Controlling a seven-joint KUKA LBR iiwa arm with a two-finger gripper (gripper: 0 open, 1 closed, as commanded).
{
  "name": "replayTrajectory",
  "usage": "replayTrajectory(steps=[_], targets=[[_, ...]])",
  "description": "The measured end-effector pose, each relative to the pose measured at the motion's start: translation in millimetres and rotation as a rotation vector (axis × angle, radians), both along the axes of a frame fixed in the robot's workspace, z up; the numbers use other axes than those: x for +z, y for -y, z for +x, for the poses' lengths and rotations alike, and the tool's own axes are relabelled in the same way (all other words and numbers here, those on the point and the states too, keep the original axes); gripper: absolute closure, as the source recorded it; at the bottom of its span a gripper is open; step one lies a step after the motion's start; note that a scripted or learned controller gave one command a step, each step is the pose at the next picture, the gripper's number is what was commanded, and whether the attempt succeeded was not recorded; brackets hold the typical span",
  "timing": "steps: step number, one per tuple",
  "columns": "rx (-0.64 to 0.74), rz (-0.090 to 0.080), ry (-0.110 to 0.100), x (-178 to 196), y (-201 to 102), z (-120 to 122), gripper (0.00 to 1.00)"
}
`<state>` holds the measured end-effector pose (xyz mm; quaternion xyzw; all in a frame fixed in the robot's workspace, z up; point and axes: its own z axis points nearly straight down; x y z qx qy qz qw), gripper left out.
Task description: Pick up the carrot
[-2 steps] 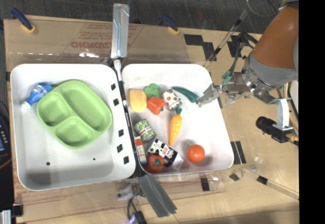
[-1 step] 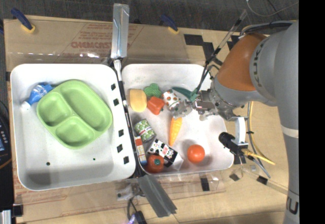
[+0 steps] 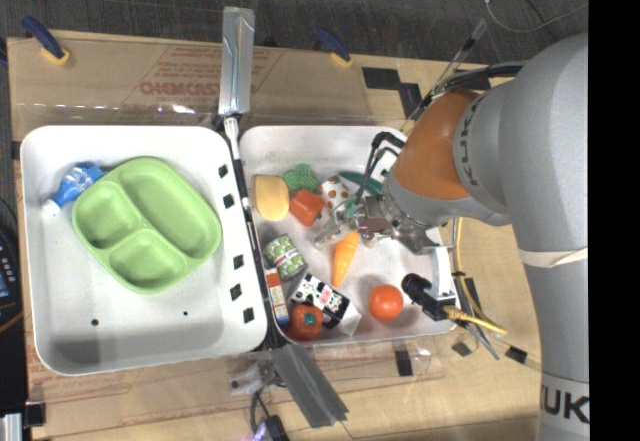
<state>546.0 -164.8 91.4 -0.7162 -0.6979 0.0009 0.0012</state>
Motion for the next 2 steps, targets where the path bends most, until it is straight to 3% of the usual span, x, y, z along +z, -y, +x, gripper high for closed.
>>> replayTrajectory(steps=[1, 2], targets=[[-0.003, -0.001, 0.001, 0.1, -40.8, -38.9, 0.00], [-0.003, -0.001, 0.001, 0.1, -40.9, -38.9, 0.00]])
